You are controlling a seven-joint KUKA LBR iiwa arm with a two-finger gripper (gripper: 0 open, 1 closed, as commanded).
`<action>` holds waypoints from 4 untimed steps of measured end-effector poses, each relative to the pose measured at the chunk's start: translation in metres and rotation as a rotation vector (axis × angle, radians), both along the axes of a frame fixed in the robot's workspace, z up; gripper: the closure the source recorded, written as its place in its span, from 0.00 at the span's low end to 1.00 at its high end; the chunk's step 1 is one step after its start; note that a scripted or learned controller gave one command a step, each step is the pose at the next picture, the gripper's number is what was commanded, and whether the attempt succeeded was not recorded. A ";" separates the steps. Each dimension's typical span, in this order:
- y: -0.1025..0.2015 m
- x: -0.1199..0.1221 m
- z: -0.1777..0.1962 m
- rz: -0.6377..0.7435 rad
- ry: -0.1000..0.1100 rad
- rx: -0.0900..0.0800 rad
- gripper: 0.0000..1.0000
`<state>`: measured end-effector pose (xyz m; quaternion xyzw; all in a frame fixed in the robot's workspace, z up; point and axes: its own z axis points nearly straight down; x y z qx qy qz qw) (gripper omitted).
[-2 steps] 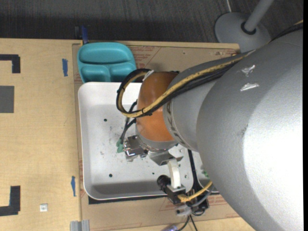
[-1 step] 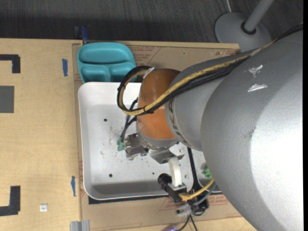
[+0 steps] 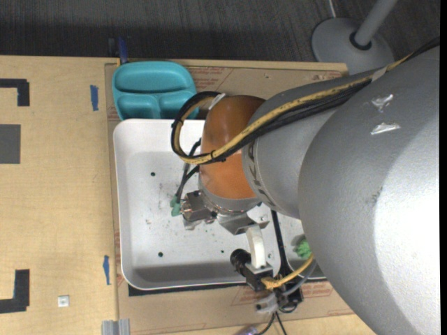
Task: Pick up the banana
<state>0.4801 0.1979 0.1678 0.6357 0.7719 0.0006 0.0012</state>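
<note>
Arm (image 3: pixel 377 187), grey, nearest the lens, covers most of the right side; orange band (image 3: pixel 227 152) sits above the wrist. End effector (image 3: pixel 192 208) is low over the white bin (image 3: pixel 133 187); cannot tell its state from this angle. Banana: cannot locate it, presumably hidden under the arm. Teal tray (image 3: pixel 154 89) lies on the desk (image 3: pixel 56 187) behind the bin. Judgement: a banana is light, soft, smooth-skinned and bruises easily; grip gently across the mid-body, jaws square to its curve.
</note>
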 end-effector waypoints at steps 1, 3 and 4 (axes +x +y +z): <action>0.022 0.000 -0.081 -0.029 0.000 0.003 1.00; 0.022 0.000 -0.062 -0.028 0.000 0.003 1.00; 0.022 0.000 -0.052 -0.027 -0.001 0.003 1.00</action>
